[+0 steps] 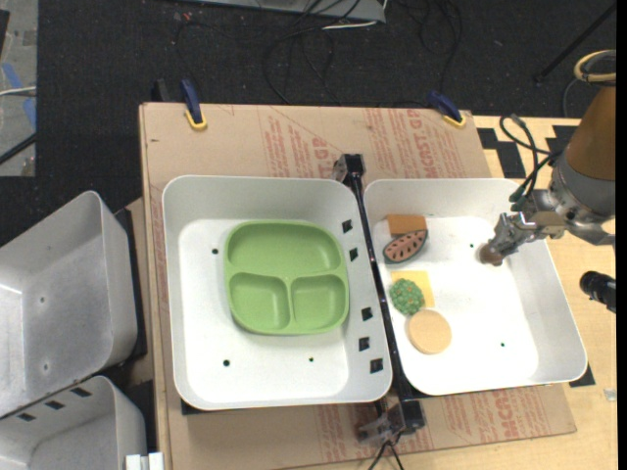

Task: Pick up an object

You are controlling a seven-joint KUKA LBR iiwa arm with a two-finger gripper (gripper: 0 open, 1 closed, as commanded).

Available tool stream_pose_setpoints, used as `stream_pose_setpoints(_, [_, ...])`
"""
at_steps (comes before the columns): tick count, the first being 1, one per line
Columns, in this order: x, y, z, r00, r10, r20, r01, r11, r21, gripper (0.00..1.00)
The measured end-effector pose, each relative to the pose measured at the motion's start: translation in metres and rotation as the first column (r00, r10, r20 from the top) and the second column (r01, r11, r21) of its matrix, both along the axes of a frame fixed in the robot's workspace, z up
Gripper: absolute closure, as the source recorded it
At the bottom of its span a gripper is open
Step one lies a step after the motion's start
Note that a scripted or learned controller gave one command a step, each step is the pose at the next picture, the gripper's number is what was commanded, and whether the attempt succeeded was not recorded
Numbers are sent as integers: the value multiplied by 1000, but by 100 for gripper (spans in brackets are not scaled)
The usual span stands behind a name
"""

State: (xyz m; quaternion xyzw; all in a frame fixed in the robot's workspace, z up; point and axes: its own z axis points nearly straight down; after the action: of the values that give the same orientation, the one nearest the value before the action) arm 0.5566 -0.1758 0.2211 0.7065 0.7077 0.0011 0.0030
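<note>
1. Two shallow white bins are set side by side on the counter (pixel 255 145), which is covered with brown cardboard: the left bin (pixel 186 292) and the right bin (pixel 549 341).
2. The arm (pixel 598 155) is seen entering from the right, its orange band above the grey wrist, and it is bent down toward the far right part of the right bin.
3. The hand (pixel 493 251) is pointed down and to the left, its tip low over the white floor of the right bin, just inside the far right corner.
4. Whether the fingers are spread or closed cannot be told; nothing is seen held between them.
5. A green divided plate (pixel 287 277) is lain flat in the middle of the left bin.
6. Four small objects are gathered at the left side of the right bin, well apart from the hand: an orange block (pixel 407 224) farthest back, a brown oval piece (pixel 403 248) touching its near edge, a green bumpy ball (pixel 406 296) resting on a yellow square (pixel 416 284), and a tan round disc (pixel 429 332) nearest.
</note>
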Motion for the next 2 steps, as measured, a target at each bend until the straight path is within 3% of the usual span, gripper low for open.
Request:
stream_pose_setpoints(1, [1,0,36,1000,1,-1,-1,1000,1,100])
stream_pose_setpoints(2, [-16,56,38,1000,6,-6,-6,1000,4,100])
